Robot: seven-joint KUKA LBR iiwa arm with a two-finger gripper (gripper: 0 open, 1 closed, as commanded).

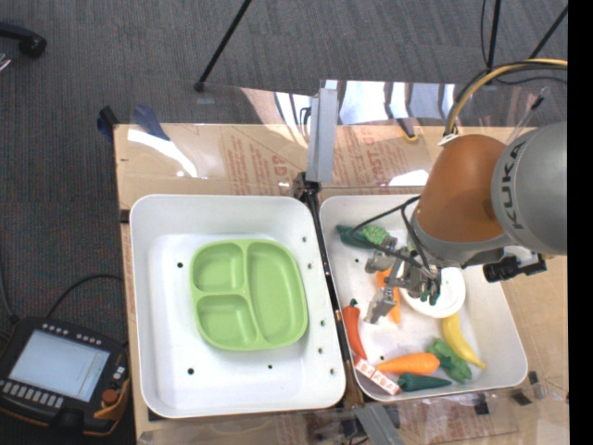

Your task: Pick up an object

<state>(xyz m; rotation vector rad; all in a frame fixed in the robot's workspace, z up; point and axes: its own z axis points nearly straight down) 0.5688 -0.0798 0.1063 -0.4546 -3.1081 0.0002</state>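
Now the gripper [389, 295] hangs over the right bin [508, 341], near its middle. How wide its grasp is, I cannot tell. Best to drop squarely onto one toy.

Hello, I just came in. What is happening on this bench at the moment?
A grey and orange robot arm reaches over the right bin, with its gripper low among toy foods: a banana, a carrot, a red pepper and a small white plate. I cannot tell if it holds anything yet. The left bin bears a green divided plate.
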